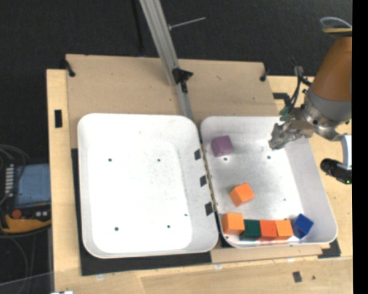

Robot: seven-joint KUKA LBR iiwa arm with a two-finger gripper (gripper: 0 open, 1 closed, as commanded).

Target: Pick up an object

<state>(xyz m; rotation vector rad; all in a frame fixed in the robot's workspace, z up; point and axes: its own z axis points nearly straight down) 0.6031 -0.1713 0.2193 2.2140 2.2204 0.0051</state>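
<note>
My gripper (277, 141) hangs over the upper right part of the right bin (306, 164), coming in from the right below the orange band of the arm. A purple cube (221, 145) lies to its left in the bin's upper left area. An orange cube (241, 193) sits tilted near the bin's middle. Along the bin's front wall stand an orange cube (233, 222), a green cube (252, 228), two more orange cubes (268, 228) (284, 227) and a blue cube (302, 225). Nothing shows between the fingers.
The left bin (138, 182) lies beside the right one, with a row of black clips (204, 179) along the seam. A slanted metal rail (165, 41) rises behind the bins. Cables and a blue device (30, 185) lie off the bench's left side.
</note>
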